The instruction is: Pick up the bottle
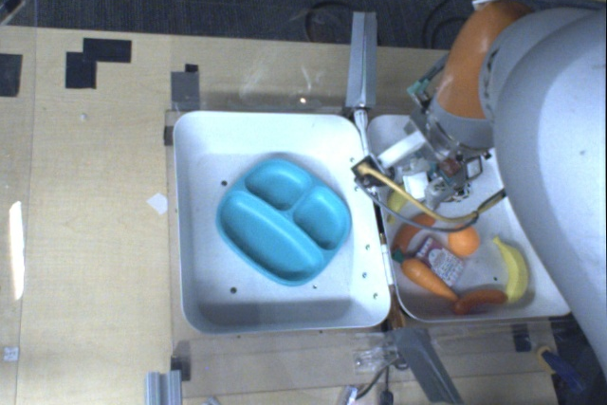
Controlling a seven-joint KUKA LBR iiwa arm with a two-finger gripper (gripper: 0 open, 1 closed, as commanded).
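The bottle [436, 257] lies on its side in the right bin [387, 136], a small one with a red and white label, among toy foods near the bin's front. My gripper [444, 185] hangs over the middle of that bin, just behind the bottle and a little above it. The wrist and its fittings hide the space under the gripper. Nothing can be seen held in it.
Around the bottle lie an orange [463, 243], a carrot [429, 281], a banana [515, 267] and a red sausage [480, 301]. The left bin [199, 204] holds a blue divided plate [285, 218]. A metal post [361, 62] stands behind the bins.
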